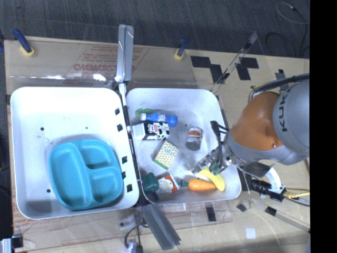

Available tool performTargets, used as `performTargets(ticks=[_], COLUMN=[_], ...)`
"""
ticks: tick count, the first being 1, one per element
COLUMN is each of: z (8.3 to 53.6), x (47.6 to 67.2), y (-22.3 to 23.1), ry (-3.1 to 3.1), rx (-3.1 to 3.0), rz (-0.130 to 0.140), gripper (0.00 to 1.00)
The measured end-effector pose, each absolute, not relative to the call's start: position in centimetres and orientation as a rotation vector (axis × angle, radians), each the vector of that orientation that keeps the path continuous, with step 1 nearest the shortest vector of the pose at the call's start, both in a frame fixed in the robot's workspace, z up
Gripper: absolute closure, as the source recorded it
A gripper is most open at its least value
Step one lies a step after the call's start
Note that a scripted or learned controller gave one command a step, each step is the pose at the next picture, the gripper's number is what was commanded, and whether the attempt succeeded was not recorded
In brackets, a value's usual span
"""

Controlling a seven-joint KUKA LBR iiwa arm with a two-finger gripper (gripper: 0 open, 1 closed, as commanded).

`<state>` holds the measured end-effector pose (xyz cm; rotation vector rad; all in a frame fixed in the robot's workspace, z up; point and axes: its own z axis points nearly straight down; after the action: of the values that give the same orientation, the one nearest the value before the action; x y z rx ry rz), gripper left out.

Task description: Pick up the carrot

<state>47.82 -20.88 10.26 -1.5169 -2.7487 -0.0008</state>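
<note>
Camera view
Arm: we see it [268, 128] reaching in from the right, its orange band over the right bin's right wall.
Gripper: it [212, 164] sits low in the right bin [174, 96], near that bin's front right corner; we cannot tell whether it is released or clenched, and we see nothing gripped in it.
Carrot: it [201, 185] lies on the bin floor just below the gripper and slightly to its left, apart from it as far as we can judge.
Banana: it [217, 181] lies just below the gripper, touching the carrot's right end.
Can: it [194, 138] stands up and to the left of the gripper, near it.
Sponge: it [166, 154] rests to the gripper's left, tilted.
Bottle: it [158, 118] lies further up and left, with a small carton [156, 131] just below it.
Front corner: a green and orange cluster of packets [160, 184] sits left of the carrot.
Tray: the blue one [84, 172] lies in the left bin [31, 109], well apart from the gripper, far to its left.
</note>
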Motion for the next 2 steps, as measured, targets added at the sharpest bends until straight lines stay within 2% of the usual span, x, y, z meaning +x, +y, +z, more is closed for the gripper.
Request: performTargets(ticks=[1,2], z=[10.3,9.2], x=[47.8,47.7], y=[-20.9,-20.9], ry=[-2.749,-2.957], rx=[-1.516,-1.052], rz=[-0.001,-0.001], gripper=[0.00,0.00])
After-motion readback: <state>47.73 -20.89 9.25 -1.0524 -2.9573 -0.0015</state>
